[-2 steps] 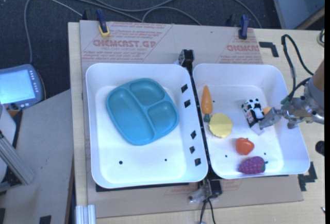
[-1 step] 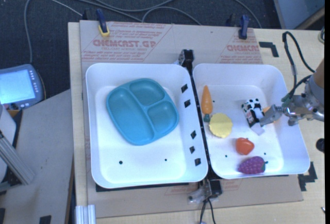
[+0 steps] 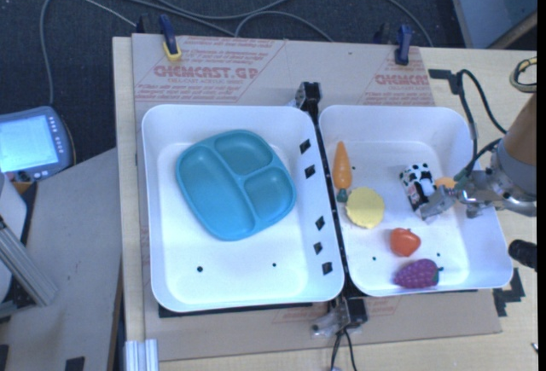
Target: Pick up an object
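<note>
Bumpy purple grapes [image 3: 416,274], round red tomato [image 3: 405,240], flat yellow disc [image 3: 365,207]

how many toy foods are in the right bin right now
4: a carrot near the divider, a yellow round piece below it, a red tomato, and purple grapes at the front. The gripper could hide more.
</note>
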Robot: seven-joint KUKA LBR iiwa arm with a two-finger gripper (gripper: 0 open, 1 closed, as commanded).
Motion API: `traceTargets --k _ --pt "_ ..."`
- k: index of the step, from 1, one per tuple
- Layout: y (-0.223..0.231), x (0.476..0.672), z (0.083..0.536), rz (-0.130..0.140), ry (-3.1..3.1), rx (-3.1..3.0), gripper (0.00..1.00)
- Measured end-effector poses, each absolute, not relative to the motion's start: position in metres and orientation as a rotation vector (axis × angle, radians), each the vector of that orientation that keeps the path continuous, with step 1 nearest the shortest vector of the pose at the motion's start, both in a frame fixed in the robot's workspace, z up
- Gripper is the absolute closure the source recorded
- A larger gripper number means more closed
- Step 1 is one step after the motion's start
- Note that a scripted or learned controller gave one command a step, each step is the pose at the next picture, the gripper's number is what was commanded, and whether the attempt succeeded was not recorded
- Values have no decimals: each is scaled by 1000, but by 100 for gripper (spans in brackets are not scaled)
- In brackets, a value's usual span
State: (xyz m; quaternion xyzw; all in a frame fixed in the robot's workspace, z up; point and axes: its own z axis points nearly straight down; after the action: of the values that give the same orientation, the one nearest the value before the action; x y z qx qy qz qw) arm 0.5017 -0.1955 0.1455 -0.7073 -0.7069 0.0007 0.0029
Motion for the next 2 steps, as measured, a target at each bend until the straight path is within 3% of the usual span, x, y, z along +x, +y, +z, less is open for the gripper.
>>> traceTargets --k 1,2 --pt "-195 490 91 3 -2215 -2217 0" --pt "-195 490 84 1 -2218 -2219 0"
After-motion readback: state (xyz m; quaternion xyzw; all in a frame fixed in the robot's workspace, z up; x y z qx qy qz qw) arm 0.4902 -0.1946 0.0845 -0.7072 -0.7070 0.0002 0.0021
